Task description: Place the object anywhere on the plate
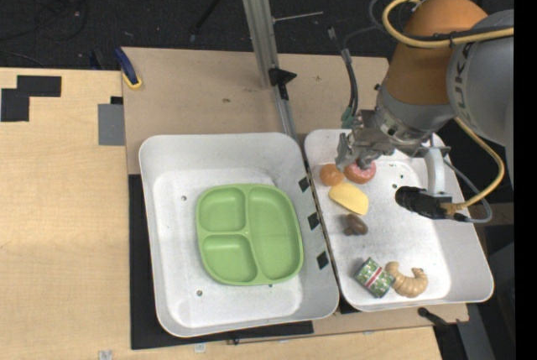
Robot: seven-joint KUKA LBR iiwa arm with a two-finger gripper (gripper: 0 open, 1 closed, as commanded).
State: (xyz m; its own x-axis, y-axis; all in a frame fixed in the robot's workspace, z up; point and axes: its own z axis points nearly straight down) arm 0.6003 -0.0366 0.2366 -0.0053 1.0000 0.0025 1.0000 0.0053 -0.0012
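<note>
Pink ring-shaped doughnut toy lies in the right white bin beside an orange ball, directly under the two-finger gripper, whose grip state I cannot tell, well apart from the green three-compartment plastic plate in the left white bin.

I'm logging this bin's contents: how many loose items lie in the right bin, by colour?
Orange: 1
Pink: 1
Yellow: 1
Brown: 1
Green: 1
Tan: 1
Total: 6
</note>
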